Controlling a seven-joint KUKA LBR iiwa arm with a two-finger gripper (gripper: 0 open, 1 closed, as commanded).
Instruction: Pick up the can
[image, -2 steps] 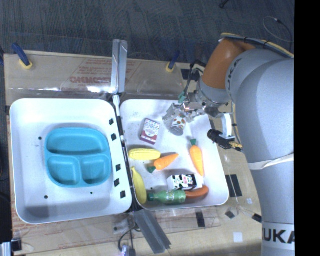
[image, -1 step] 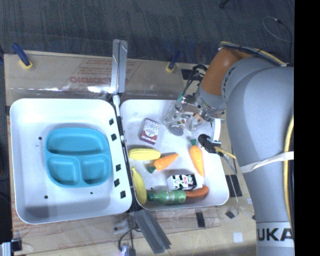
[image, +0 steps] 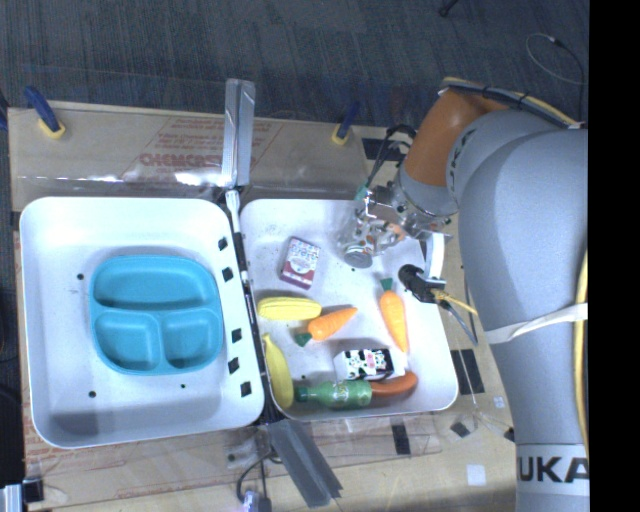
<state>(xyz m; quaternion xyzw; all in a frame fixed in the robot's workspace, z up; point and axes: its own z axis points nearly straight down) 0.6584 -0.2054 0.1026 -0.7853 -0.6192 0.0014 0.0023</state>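
Green bottle (image: 335, 396): lying on its side along the lower edge of the right bin (image: 262, 222), low in the frame, touching a red-orange vegetable (image: 397, 384) at its right end.
Banana (image: 277, 370): curving up the right bin's left wall, just left of the bottle.
Cow-print carton (image: 362, 362): resting just above the bottle.
Carrots: one (image: 332, 321) is lying slantwise at mid-bin, another (image: 394, 314) is pointing up and down near the right wall.
Yellow corn-like piece (image: 288, 308): sitting beside the slanted carrot, on its left.
Red box (image: 299, 261): lying above those, toward the bin's upper middle.
Blue tray (image: 156, 311): sitting in the left bin (image: 55, 225), three compartments facing up.
Can (image: 357, 247): silvery, sitting in the upper right part of the right bin, right of the red box.
Gripper (image: 374, 226): hanging directly over the can at the arm's (image: 520, 200) tip; how far apart its tips are, and whether it has the can, I cannot tell.
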